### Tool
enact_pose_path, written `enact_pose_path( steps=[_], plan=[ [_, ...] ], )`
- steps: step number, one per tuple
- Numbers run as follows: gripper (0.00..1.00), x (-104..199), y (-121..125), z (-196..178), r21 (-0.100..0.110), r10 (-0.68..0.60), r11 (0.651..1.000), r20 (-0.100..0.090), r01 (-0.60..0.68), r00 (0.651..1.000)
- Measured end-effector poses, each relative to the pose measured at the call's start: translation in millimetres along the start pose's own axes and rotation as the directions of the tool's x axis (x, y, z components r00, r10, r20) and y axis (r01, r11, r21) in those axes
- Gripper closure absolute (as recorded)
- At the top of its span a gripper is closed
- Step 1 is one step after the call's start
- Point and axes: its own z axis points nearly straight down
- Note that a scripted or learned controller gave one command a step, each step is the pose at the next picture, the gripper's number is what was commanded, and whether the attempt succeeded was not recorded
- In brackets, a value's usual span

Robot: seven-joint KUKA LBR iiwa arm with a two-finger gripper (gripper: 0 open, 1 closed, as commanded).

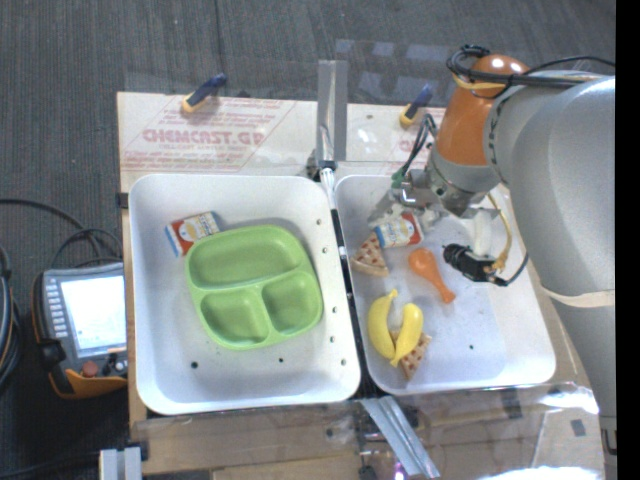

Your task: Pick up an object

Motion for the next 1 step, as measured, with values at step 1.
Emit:
enact_pose_path(
  steps=[1],
  plan=[
    [1.0,28.6,13.1,-96.2,0.01,-0.011,1.0,-0.008,0.011,1.0]
  ],
)
